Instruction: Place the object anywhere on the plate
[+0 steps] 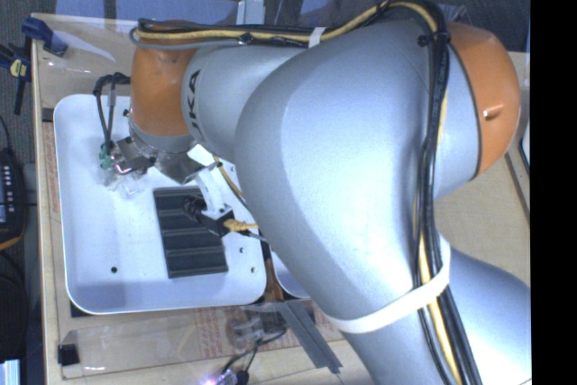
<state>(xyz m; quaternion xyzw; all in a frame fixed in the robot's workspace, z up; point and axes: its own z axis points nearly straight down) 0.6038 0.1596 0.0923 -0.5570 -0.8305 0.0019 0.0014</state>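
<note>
A dark grey ribbed rectangular object (189,234) lies flat in the left white bin (90,284), near its middle. My gripper (124,165) hangs below the orange wrist band (158,95), over the bin's upper left part. It is just up and left of the ribbed object and apart from it. A curved white edge (287,288), possibly the plate, peeks out under the arm at the right bin's near corner. The arm hides the rest of it.
The bulky grey arm (361,176) covers the right bin and most of the view. A small dark speck (114,270) lies on the left bin's floor. Black and yellow cables (230,225) hang over the ribbed object's right edge.
</note>
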